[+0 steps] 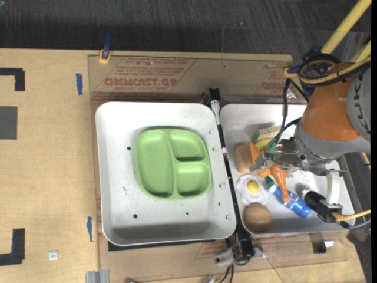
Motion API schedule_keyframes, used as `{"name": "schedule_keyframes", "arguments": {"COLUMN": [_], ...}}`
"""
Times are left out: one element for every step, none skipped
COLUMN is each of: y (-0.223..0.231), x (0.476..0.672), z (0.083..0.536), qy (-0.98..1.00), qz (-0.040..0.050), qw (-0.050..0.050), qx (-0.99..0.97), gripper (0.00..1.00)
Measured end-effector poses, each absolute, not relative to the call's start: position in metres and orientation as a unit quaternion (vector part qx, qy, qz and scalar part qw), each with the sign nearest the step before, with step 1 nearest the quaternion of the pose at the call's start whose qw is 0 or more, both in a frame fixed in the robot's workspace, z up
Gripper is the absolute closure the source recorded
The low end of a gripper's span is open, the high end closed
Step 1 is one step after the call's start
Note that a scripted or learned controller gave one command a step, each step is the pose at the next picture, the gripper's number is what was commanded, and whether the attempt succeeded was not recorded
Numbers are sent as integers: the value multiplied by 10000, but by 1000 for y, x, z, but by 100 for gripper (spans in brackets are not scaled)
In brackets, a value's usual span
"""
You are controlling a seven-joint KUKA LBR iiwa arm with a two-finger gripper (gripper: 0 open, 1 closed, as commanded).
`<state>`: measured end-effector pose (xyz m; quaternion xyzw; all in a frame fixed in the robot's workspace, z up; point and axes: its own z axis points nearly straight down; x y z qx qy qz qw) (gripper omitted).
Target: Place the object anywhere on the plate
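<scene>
The gripper (272, 161) is down among the toys in the right bin (235, 118), nothing on the green plate (154, 161) in the left bin (fingers hidden), so all remains.

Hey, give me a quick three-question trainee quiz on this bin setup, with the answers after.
1. True or false: the green three-compartment plastic plate sits in the left white bin.
2. Which lies nearest the view's bottom edge? A) the brown round ball B) the fried-egg toy C) the orange carrot toy
3. Fill in: the tool is over the ____ bin.

Key: 1 true; 2 A; 3 right.
</scene>
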<state>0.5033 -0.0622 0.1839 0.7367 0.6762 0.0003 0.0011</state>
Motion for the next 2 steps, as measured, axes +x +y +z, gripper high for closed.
{"name": "schedule_keyframes", "arguments": {"y": [0, 81], "x": [525, 564], "z": [262, 198], "qy": [6561, 6161], "qz": [17, -27], "qw": [3, -26], "qx": [7547, 7876], "gripper": [100, 100]}}
